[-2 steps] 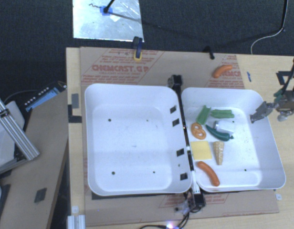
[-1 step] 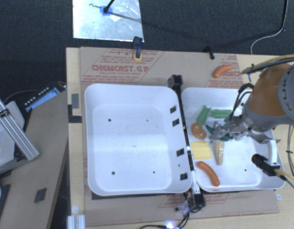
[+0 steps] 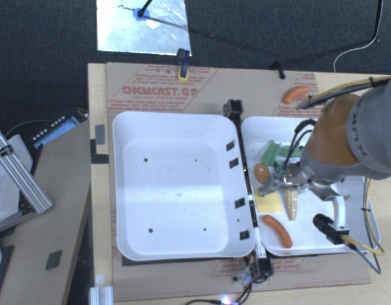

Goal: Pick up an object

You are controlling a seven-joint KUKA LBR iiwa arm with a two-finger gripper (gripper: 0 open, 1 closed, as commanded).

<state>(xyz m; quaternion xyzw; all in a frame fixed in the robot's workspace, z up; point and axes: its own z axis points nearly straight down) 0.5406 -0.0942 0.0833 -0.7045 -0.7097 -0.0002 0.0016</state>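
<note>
Arm low over the right bin, reaching among the toy food.

Nearest me in the right bin (image 3: 271,250) lies a sausage (image 3: 278,230), then a yellow slab (image 3: 266,202) and a cone (image 3: 290,203) side by side. Just past them the gripper (image 3: 285,178) hangs over the pile, close to a small orange piece (image 3: 262,172) and a green piece (image 3: 271,152) beyond; whether the claw is wide, narrow or holding anything, I cannot tell, as the wrist hides it. I judge this as the reach or grasp step, with nothing seen lifted. Next it needs a firm close on one piece, then a straight lift. The left bin (image 3: 176,189) sits alongside. Farthest off, a second sausage (image 3: 296,94) rests on the bench.
</note>
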